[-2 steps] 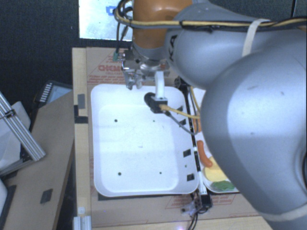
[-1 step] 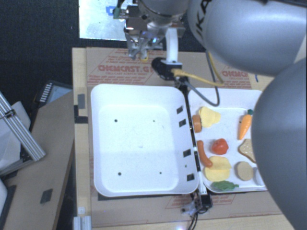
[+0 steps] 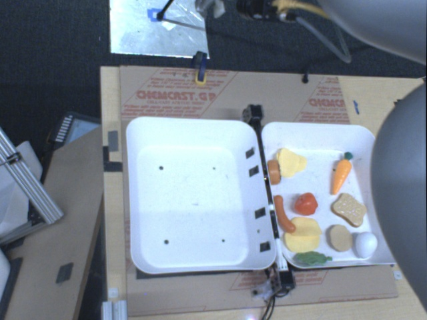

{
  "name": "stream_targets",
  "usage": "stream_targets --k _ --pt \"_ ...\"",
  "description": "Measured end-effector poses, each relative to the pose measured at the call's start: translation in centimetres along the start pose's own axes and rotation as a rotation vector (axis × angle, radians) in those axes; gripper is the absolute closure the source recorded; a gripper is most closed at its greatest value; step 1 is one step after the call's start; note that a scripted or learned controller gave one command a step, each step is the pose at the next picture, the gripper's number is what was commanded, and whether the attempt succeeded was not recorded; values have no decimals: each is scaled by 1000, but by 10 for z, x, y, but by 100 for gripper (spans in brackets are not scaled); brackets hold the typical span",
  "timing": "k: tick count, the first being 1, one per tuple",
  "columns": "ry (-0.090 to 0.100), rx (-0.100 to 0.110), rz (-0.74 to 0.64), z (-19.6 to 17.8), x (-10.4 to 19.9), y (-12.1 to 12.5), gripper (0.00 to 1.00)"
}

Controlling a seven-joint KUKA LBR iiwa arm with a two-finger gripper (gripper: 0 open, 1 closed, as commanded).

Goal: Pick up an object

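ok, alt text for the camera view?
Two white bins side by side on a bench: the right bin holds toy food, including a carrot, tomato, bread slice and egg. The grey arm looms at right.

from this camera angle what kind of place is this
Probably a robot lab's test bench: two white bins clipped together on a board, toy food such as a carrot and tomato, and a grey arm overhead.

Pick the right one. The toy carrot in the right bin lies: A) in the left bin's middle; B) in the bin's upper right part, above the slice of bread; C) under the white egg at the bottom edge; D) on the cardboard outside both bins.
B: the carrot lies in the upper right part of the right bin, with the slice of bread just below it.
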State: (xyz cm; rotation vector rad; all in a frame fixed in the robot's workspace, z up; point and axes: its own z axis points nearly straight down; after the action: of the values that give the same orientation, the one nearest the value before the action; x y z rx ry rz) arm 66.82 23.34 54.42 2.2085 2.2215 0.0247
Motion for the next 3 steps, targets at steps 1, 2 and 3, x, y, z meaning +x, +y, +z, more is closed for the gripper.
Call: stream_targets --k 1,2,3 --pt "-6 16 9 9 -56 0 100" --pt "-6 28 2 132 -36 -3 100" --pt "-2 14 -1 107 3 -2 100"
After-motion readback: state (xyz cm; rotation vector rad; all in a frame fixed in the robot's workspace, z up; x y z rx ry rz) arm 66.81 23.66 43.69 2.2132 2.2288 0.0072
